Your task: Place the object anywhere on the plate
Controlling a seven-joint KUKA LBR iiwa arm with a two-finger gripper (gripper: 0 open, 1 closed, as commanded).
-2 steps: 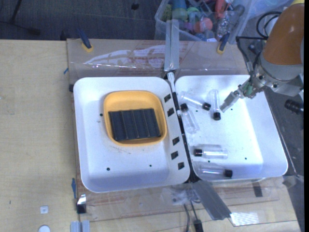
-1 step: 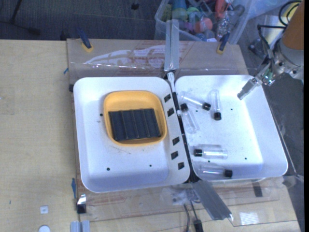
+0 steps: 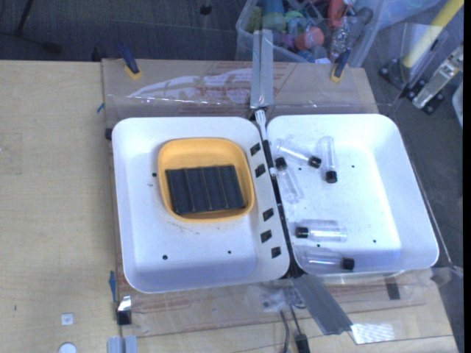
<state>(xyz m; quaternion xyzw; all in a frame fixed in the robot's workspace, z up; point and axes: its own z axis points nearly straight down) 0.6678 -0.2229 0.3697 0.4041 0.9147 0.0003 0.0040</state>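
Note:
A yellow plate [image 3: 168, 157] lies in the left white bin [image 3: 140, 241]. A dark ribbed rectangular object [image 3: 205, 189] rests flat on the plate, covering most of its middle. The right white bin [image 3: 383, 197] holds several clear plastic vials with black caps: one upright-looking vial [image 3: 329, 157] near the back, one [image 3: 296, 155] beside it to the left, one [image 3: 321, 232] lying in the front half, and one [image 3: 329, 259] against the front wall.
A row of black clips [image 3: 263, 190] runs along the seam between the two bins. A clear box of colourful toys [image 3: 309, 9] stands behind the bench. Tape and small fittings [image 3: 121, 311] lie on the wooden bench at the front left.

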